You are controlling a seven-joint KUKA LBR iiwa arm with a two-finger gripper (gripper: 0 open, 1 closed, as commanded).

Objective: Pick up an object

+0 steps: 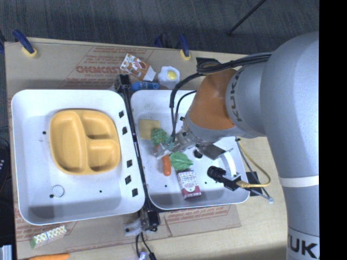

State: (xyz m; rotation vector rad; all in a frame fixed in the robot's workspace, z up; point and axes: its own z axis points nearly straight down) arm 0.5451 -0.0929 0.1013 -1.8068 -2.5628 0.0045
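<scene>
The grey arm with the orange band reached in from the right and hung low over the right shallow white bin (238,195), probably because all the small things to pick lay there together. Its gripper (175,143) stood just beside a small green broccoli-shaped toy (158,136), which seemed the likely target, with a pale yellow wedge-shaped block (148,127) touching the toy on its far side. Nearer to the camera lay a short orange carrot-like piece (166,166), a flat green leaf-shaped piece (181,160) and a small red and white carton (189,184), near one another. The left white bin (21,161) carried a yellow plastic plate with three compartments (85,141), well apart from the gripper. The bulky wrist covered most of the gripper, so it could not be told whether it was open or closed, or whether it touched the toy. The far right part of the right bin was also hidden under the arm.
</scene>
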